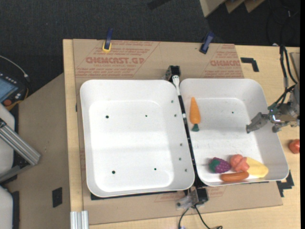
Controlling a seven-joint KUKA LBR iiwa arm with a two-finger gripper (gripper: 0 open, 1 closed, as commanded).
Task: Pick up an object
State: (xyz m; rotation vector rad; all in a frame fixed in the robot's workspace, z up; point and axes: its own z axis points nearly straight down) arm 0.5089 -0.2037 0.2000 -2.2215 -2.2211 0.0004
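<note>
The gripper (255,123) sits low at the right bin's (259,92) right wall, and whether its fingers are parted or closed I cannot tell from this slant; nothing shows between them. The likeliest failure is a miss. The toys lie away from the gripper: a carrot (194,110) near the bin's left wall, and along its front wall a tight cluster of purple grapes (219,165), a pink piece (239,162), a yellow piece (257,169) and a sausage (234,177). The cluster's pieces touch one another, so fingers coming down there could land on two at once or push one aside. All look like smooth moulded plastic with rounded or tapering forms, apt to slip or roll out of a pinch; the grapes are bumpier. The bin looks glossy and slick, with curved walls, so a nudged piece would probably slide. The left bin (95,97) matches it, resting on brown cardboard (157,56).
</note>
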